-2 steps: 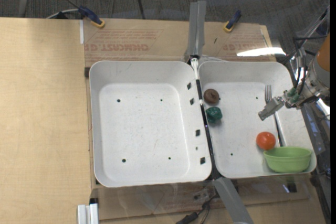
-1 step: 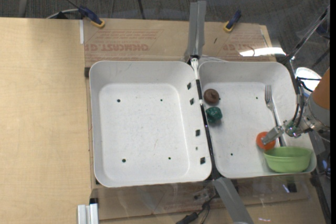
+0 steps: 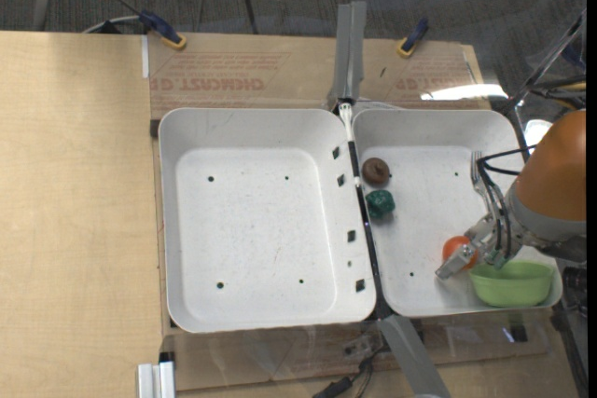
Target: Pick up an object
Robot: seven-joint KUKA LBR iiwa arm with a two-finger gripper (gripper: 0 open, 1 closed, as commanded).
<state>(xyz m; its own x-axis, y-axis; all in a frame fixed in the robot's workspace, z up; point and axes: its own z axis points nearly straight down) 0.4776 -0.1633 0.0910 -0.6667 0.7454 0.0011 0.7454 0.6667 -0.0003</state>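
Gripper low in right bin, at bin's 4 o'clock, right by orange ball; can't tell how the hand's set. Green bowl sits just at gripper's 4 o'clock. Before you lift, centre on ball, keep off bowl rim. Brown ball & dark green lump sit at bin's 9 o'clock, well apart

Jaws meet orange ball (right bin).
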